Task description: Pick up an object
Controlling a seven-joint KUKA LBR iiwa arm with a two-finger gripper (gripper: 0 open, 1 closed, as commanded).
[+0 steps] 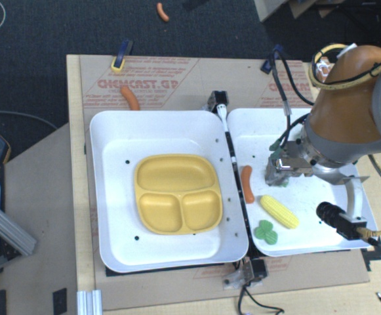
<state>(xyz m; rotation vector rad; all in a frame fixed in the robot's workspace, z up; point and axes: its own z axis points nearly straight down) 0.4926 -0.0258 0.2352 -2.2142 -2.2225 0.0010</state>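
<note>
- A dark carpeted floor [79, 18] surrounds the counter [79, 176]. A small orange sausage shape [162, 11] lies on the carpet.
- A brown cardboard sheet [177, 77] covers the counter. It is printed in red, and the letters seem to read "CHEMCAST GP".
- On the cardboard are a blue-and-yellow clamp [120, 56] and a second orange sausage [130, 98].
- The left bin [101, 143] is smooth white plastic with rounded corners. It holds a glossy yellow tray [177, 193], moulded into one wide compartment and two smaller ones.
- The right bin [256, 126] is the same white plastic and holds three toy foods. A slim red-orange toy sausage [246, 184] lies by its left wall. A bumpy yellow corn cob [279, 212] lies near it, and a knobbly green piece [265, 231] sits just beside the cob.
- The arm [351, 104], with a grey shell and an orange band, reaches over the right bin.
- The metallic jaws hang just right of the toy sausage and above the corn cob. I cannot tell whether they are open or closed, or whether they grip anything.
</note>
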